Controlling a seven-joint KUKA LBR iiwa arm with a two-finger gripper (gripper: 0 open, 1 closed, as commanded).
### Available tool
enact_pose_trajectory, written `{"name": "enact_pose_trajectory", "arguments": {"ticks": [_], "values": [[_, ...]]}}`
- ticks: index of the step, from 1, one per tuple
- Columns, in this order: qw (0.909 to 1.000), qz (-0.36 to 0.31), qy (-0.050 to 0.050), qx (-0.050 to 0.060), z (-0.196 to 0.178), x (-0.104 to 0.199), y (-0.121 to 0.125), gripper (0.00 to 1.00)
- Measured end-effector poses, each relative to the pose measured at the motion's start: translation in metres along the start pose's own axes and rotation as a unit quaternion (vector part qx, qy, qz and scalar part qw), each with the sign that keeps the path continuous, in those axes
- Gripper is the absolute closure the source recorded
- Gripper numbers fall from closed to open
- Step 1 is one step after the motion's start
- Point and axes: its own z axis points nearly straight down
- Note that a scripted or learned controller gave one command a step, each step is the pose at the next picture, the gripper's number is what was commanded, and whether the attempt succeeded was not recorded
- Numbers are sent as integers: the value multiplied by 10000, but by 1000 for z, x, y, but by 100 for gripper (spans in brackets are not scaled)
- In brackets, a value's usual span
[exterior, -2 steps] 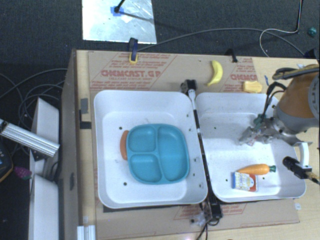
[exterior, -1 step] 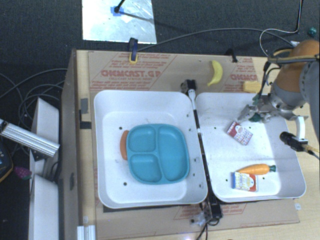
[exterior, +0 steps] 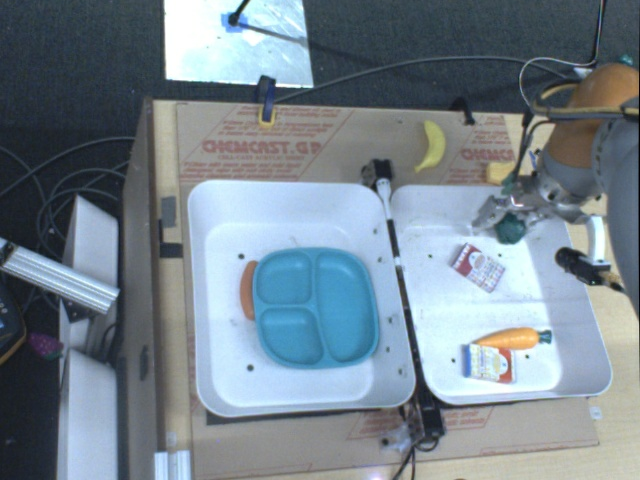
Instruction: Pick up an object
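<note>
In the right bin (exterior: 440,383), my gripper (exterior: 512,212) hangs low over the far right corner, reaching in from the right. A small dark teal object (exterior: 511,231) sits right under its tip, touching or nearly touching it; I cannot tell whether it is gripped. A red and white carton (exterior: 477,267) lies in the middle of this bin. An orange carrot (exterior: 512,338) lies near the front, with a small orange, blue and white box (exterior: 488,363) just in front of it.
The left bin (exterior: 215,268) holds a blue divided tray (exterior: 315,304) with an orange sausage-like piece (exterior: 246,288) at its left edge. A yellow banana (exterior: 432,146) and a small yellow item (exterior: 497,173) lie on the cardboard behind the bins.
</note>
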Motion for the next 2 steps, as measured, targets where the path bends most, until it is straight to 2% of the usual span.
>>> {"name": "enact_pose_trajectory", "arguments": {"ticks": [1, 2], "values": [[10000, -23, -21, -33, -11, 0, 2, 100], [10000, 12, -9, -27, -103, 51, -88, 100]]}}
